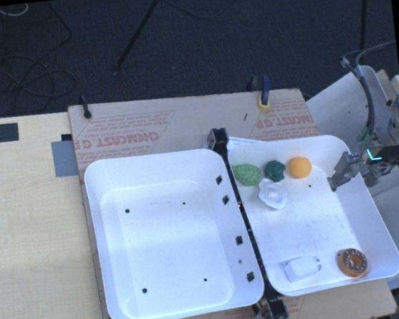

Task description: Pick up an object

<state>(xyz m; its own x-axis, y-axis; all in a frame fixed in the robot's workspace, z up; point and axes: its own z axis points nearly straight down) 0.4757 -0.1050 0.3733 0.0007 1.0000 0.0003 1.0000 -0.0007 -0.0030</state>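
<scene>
A robotics lab: clamped cardboard point(188, 124) (loose floor cables point(23, 76)).

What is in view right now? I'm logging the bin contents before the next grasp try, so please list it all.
Bins: two, white, side by side on the bench; left bin, right bin.
Green lumpy object: one, light green, top left of the right bin.
Dark green object: one, beside the light green one.
Orange ball: one, right of the dark green object.
White crumpled object: one, below the green pair.
White block: one, near the right bin's front edge.
Doughnut-like ring: one, brown, front right corner.
Cardboard sheet: one, tan, under the bins.
Gripper: one, grey, at the right bin's right rim.
</scene>
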